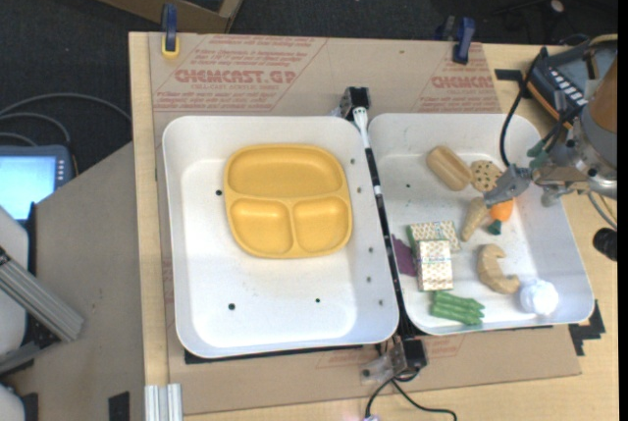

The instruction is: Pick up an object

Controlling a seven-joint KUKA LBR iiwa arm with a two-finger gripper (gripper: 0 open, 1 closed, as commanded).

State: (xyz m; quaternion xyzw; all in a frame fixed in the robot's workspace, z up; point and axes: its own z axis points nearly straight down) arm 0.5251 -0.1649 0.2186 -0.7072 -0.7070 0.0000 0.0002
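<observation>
A: Gripper [510, 182] low over the right bin [559, 242], coming in from the bin's far right rim. Whether its tips are spread or closed I cannot tell; they merge with the clutter under them.

B: What's nearest it?

A: An orange toy carrot [488, 211], pale tapered body with an orange end, lying just beside the tips, near the bin's centre. Touching or not, can't say. Nothing visibly clamped.

B: How would it handle?

A: Judging by look: light, rigid plastic, smooth, so likely slippery and prone to roll. Best taken across the thicker orange end, not the narrow tip.

B: Neighbours?

A: Toward the bin's back wall, a tan bread roll [448, 168] and a round cracker [483, 175], close together. Toward the front wall, a croissant [496, 269], a white ball [539, 296], green beans [456, 307], and a patterned box [433, 255] near the bin's left rim.

B: Left bin [196, 213]?

A: Holds a yellow divided plate [288, 199], well apart from the right bin's contents.

B: Risk?

A: Carrot squirting sideways into the cracker.
</observation>
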